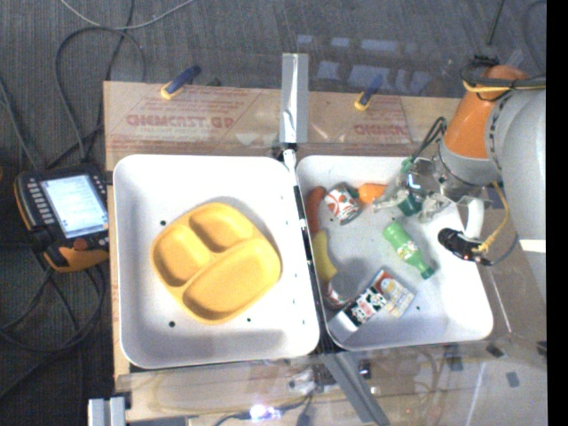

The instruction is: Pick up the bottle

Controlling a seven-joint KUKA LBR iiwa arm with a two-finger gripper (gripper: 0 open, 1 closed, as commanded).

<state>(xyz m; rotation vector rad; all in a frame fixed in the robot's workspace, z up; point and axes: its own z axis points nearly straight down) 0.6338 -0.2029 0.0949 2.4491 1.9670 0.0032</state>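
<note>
- The bottle (409,248) is small, green and see-through, with a pale label around its middle.
- It lies on its side on the floor of the right-hand bin (461,322), slantwise, one end toward the bin's upper left and the other toward its lower right.
- It rests about midway across that bin, apart from its walls.
- Which end bears the cap is too small to tell.
- Nothing lies on top of it.

Grey carpet (222,25) under wooden bench (204,118)
</note>
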